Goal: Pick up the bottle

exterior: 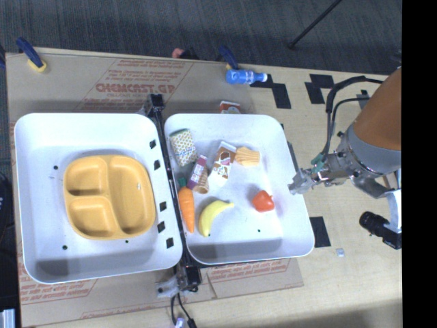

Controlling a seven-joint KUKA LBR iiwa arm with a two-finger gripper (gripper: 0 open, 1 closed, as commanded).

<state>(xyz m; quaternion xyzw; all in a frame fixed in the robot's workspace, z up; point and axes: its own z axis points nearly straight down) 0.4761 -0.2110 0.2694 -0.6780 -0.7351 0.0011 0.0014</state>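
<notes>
A small bottle [199, 173] with a purple label and a brown base lies tilted in the right bin [293, 238], near its left wall. It rests between a patterned can [182, 146] and a carrot [186, 210]. My gripper [301, 182] hangs just outside the right bin's right rim, level with the red tomato [263, 201] and well to the right of the bottle. Nothing shows in the gripper.
The right bin also holds a small carton [223, 164], a bread piece [248, 157] and a banana [212, 214]. The left bin [34, 251] carries a yellow divided plate [109, 195]. A blue object [243, 77] lies on the bench behind the bins.
</notes>
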